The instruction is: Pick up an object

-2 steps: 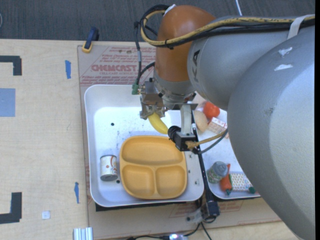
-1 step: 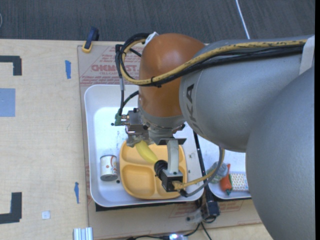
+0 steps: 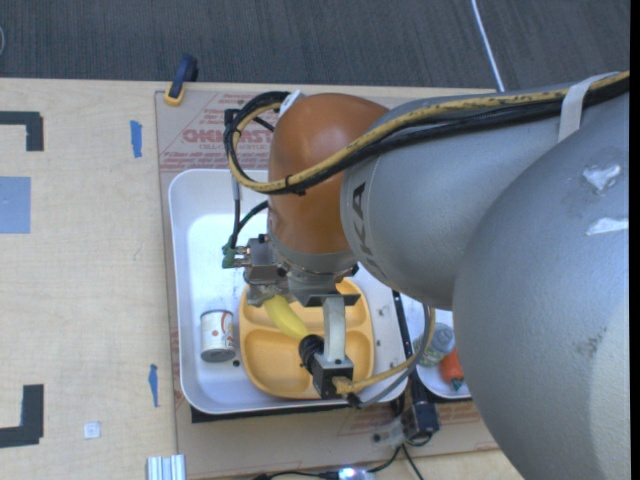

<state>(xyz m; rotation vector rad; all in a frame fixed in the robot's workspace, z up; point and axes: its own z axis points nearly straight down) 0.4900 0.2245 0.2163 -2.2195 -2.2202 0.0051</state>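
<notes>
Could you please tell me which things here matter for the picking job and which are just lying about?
For the job:
- gripper, low over the left bin
- yellow tray
- banana on the tray
- small can beside the tray

Just lying about:
- clamp at the bench's far edge
- blue tape
- black corner marks

White bin [image 3: 200, 238], yellow tray [image 3: 265, 363], yellow banana [image 3: 284, 318], pale can [image 3: 216, 335], perhaps brown-banded
</notes>
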